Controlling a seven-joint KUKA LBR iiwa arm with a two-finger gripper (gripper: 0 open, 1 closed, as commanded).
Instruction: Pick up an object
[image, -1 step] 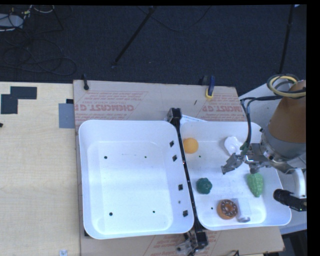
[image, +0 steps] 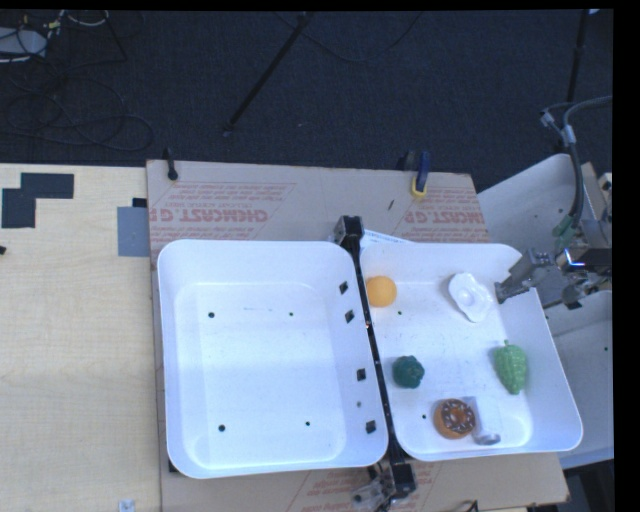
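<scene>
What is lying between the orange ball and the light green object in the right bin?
In the camera view, a white object lies roughly between the orange ball and the light green object, slightly above the direct line.

Grey metal two-finger gripper (image: 512, 282) with dark, angular fingers, boxy in build, pale highlights along the upper edges. Behind the fingers, a blocky grey and black wrist assembly (image: 580, 270) with small bright spots, details too blurred to make out. Above, a thin grey cable (image: 574, 150) in a curved loop, ending at a small light-coloured connector at the top.
</scene>
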